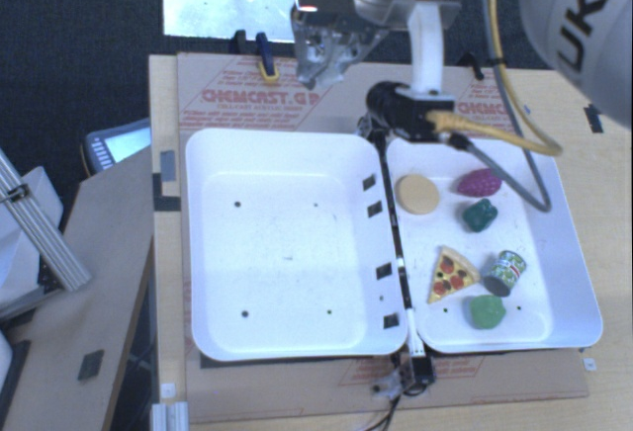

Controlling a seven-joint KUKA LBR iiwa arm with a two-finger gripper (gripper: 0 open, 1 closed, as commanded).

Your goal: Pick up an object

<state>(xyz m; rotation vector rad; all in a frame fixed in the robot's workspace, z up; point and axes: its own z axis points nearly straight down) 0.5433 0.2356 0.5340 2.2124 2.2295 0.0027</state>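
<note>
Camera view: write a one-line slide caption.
KUKA arm's gripper poised behind two white bins; right bin holds pizza slice, can, cookie and other toy foods.

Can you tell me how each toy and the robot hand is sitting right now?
Gripper: up above the bench, behind the bins.
Tan disc: lying flat.
Purple fruit: resting in the right bin.
Dark green toy: resting.
Pizza slice: flat.
Can: tipped over.
Light green toy: resting.

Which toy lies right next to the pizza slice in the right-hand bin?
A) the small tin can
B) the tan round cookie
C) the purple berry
A: the small tin can lies just to the right of the pizza slice, closer than any other toy in the right-hand bin.
</note>
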